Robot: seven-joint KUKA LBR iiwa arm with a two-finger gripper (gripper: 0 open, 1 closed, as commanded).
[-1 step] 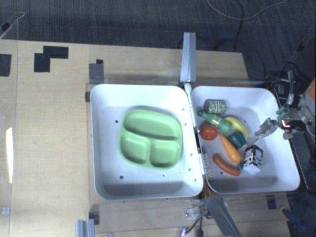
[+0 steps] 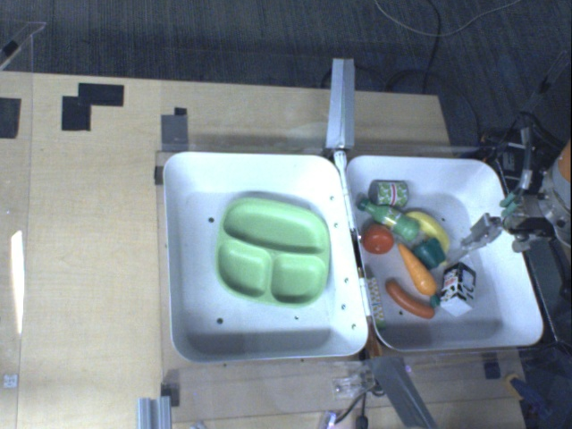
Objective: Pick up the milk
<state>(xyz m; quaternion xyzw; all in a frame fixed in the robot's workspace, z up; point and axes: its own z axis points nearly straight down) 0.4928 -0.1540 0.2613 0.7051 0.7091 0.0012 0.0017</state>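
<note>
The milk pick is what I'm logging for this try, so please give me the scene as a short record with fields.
target: milk carton, black-and-white, right bin, near its front
neighbours: sausage to its left, carrot beyond that
other items: can, green bottle, banana, tomato
left bin: green divided tray
gripper: above right bin, up-right of milk, not holding it
</note>
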